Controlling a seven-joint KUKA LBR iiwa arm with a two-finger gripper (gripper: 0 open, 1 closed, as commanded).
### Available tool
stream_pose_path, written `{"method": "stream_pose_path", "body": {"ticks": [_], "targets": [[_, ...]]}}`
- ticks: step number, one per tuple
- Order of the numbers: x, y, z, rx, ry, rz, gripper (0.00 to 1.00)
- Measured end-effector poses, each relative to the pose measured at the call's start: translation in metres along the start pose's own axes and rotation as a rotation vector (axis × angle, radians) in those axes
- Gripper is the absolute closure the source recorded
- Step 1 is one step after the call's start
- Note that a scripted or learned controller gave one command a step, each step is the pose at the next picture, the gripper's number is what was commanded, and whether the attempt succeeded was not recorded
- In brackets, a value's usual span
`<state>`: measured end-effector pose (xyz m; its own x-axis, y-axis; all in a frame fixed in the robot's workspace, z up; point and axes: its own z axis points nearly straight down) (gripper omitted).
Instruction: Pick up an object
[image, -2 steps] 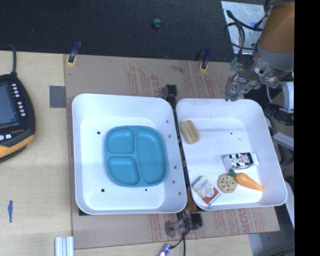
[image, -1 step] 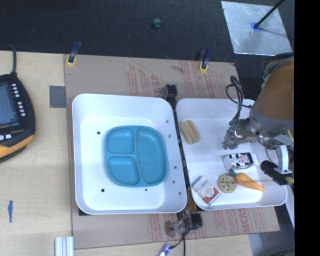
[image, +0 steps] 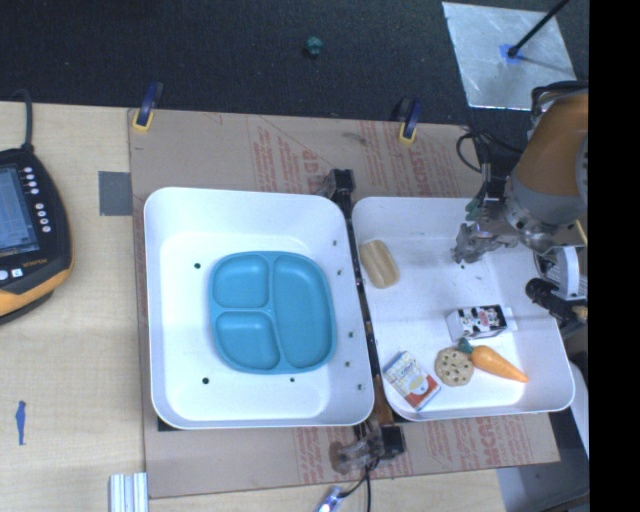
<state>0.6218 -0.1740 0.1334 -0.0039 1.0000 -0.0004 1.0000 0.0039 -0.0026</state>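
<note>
The right bin holds a tan bread roll at its left wall, a small black-and-white packet, an orange carrot, a round cookie and a small red-and-white packet near the front edge. My gripper hangs over the bin's far right part, above bare white floor, up and right of the black-and-white packet. Nothing is seen between its fingers. The grey arm with its orange band comes in from the right.
The left bin holds a blue divided plate. A teach pendant lies at the bench's left edge. Clamps hold the cardboard sheet at the back.
</note>
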Motion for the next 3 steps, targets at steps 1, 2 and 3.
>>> {"method": "stream_pose_path", "body": {"ticks": [1,2,3], "targets": [[0.009,0.035,-0.01,-0.001,0.001,0.001,0.0],[0.049,0.035,-0.103,-0.002,0.001,0.0,0.0],[0.004,-0.073,-0.033,0.003,-0.001,0.001,0.0]]}}
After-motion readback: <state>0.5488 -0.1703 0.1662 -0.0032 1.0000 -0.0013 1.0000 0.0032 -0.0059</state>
